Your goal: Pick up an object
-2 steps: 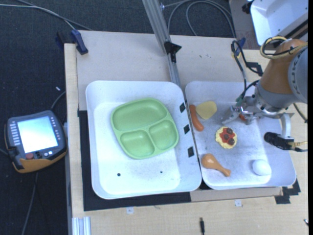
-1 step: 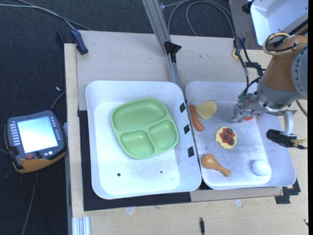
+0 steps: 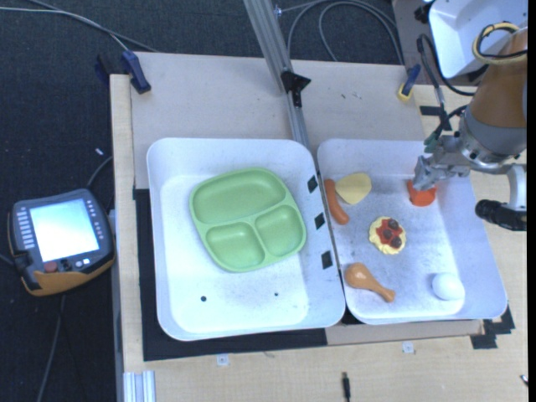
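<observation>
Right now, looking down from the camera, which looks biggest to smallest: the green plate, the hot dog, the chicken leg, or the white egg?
1. Green divided plate, by far the largest.
2. Chicken drumstick and hot dog: they look about the same length, so I won't rank them.
3. White egg, smallest.

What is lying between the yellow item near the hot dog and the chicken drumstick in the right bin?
In the camera view, the small pizza lies between the yellow item and the drumstick, slightly to the right of their line.
</observation>
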Tool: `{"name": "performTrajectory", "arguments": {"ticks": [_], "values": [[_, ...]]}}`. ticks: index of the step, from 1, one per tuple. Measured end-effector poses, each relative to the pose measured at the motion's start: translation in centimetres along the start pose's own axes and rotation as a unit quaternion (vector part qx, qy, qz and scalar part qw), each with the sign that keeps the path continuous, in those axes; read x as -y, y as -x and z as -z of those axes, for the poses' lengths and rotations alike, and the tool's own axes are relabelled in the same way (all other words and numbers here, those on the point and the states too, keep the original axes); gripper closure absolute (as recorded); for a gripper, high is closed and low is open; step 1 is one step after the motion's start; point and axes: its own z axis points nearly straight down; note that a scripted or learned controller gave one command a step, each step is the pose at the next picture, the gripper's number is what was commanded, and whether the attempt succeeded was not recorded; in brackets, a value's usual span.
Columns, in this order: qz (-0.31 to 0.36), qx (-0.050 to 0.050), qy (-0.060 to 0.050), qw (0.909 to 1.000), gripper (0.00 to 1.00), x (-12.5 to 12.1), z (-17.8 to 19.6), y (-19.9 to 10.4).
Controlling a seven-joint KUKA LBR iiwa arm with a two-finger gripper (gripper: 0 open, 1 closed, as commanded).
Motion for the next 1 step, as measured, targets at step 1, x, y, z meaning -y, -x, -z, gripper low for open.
{"name": "performTrajectory", "arguments": {"ticks": [1], "values": [[0.000, 0.000, 0.000, 1.0000, 1.00, 0.60, 5.62, -0.63]]}}
